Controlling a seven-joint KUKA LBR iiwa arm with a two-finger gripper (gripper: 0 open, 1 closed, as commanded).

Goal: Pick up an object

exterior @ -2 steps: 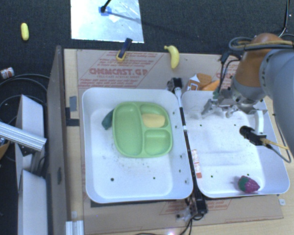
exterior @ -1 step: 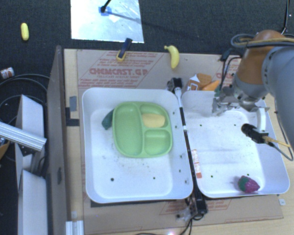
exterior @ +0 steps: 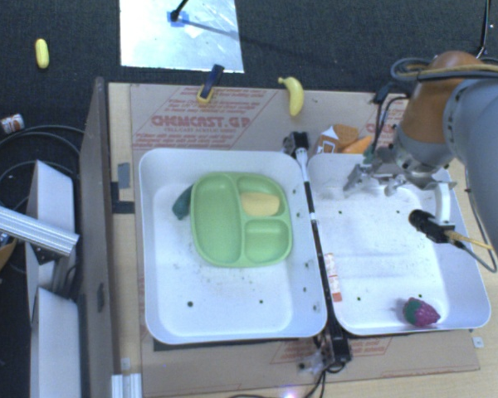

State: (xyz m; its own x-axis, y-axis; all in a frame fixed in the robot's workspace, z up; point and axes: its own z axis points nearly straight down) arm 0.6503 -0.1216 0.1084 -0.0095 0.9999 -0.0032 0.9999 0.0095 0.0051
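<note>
My gripper hangs over the far end of the right bin, its fingers spread and nothing between them. A pink and green strawberry-like toy lies in that bin's near right corner, well away from the gripper. In the left bin sits a green divided plate with a yellow piece in its far right compartment. A dark teal thing lies against the plate's left edge.
An orange and white thing lies just behind the right bin, close to the gripper. A yellow banana and a yellow clamp rest on the cardboard behind the bins. A divider rail runs between the bins.
</note>
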